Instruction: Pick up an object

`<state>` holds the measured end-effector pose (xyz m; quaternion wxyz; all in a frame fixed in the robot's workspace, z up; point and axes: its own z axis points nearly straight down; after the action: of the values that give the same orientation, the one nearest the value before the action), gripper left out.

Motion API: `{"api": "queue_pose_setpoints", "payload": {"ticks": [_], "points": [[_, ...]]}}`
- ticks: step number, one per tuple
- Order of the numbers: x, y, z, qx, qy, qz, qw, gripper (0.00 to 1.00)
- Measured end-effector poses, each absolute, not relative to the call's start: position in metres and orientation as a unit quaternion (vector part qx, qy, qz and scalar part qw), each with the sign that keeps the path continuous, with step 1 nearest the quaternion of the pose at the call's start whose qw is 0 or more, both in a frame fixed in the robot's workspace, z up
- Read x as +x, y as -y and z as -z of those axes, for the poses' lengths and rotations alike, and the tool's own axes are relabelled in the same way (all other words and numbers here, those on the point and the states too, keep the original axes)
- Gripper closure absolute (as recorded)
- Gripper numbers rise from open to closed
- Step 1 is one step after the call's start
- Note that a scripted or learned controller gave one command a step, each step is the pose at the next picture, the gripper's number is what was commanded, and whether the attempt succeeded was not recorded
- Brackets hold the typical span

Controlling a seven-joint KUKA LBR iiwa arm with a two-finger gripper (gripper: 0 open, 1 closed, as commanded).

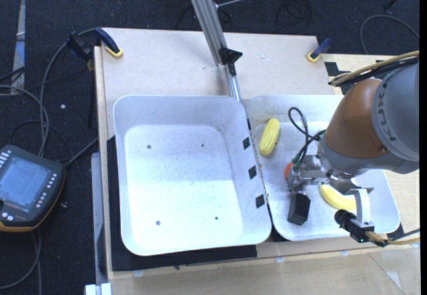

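In the right bin [280, 108], a yellow corn cob [269, 135] lies near the dividing wall. A yellow banana [335, 197] lies towards the front right, partly under the arm. A small black block [299, 208] rests near the bin's front wall. A small orange-red object [289, 169] peeks out beside the gripper. My gripper [301, 177] is low over the middle of the right bin, between the corn and the black block, with the grey and orange wrist [360, 128] covering most of it.
The left bin [180, 173] lies beside the right one, sharing a raised wall. A black cable [299, 128] loops over the right bin. A slanted metal pole [208, 13] reaches in from the back. A teach pendant [27, 187] sits at the far left.
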<state>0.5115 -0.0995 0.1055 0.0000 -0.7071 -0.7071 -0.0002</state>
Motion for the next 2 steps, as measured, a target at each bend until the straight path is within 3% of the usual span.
{"api": "queue_pose_setpoints", "payload": {"ticks": [2], "points": [[0.518, 0.097, -0.229, -0.707, 0.707, 0.0018, -0.002, 1.0]]}}
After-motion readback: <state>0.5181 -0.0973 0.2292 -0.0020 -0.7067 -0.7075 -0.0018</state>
